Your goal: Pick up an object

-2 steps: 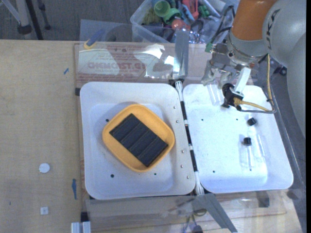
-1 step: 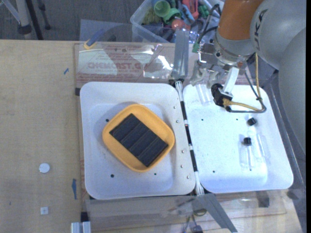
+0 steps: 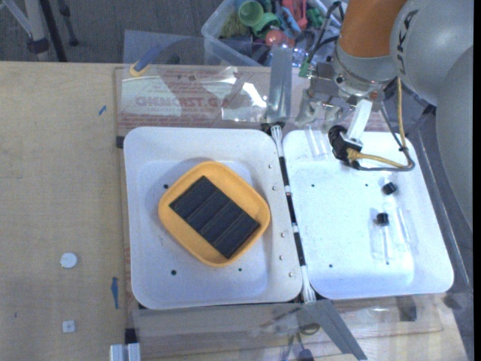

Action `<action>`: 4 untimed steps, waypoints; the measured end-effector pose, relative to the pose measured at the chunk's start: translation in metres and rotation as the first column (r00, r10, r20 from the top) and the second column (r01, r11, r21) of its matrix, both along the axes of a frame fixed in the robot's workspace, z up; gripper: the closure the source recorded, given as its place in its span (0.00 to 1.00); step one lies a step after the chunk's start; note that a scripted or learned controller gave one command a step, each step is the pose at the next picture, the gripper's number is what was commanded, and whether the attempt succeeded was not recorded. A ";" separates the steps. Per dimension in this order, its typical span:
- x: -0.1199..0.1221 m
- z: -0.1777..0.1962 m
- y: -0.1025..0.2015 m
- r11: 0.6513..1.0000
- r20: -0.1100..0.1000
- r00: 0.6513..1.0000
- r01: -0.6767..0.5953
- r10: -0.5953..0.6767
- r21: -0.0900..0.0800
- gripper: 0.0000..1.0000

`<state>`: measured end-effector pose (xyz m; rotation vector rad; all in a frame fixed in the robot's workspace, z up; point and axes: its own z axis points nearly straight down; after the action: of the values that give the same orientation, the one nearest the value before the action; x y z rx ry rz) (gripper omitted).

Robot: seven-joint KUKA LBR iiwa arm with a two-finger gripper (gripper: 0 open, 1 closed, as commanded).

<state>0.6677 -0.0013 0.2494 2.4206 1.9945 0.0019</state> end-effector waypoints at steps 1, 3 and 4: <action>-0.001 0.003 0.024 1.000 -0.001 1.000 0.006 -0.006 0.002 1.00; -0.013 0.039 -0.070 0.439 -0.004 0.439 0.899 -0.899 0.005 1.00; -0.018 0.003 -0.038 0.395 -0.007 0.395 0.919 -0.919 0.002 1.00</action>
<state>0.6497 -0.0393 0.2524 3.1256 0.3356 -0.0031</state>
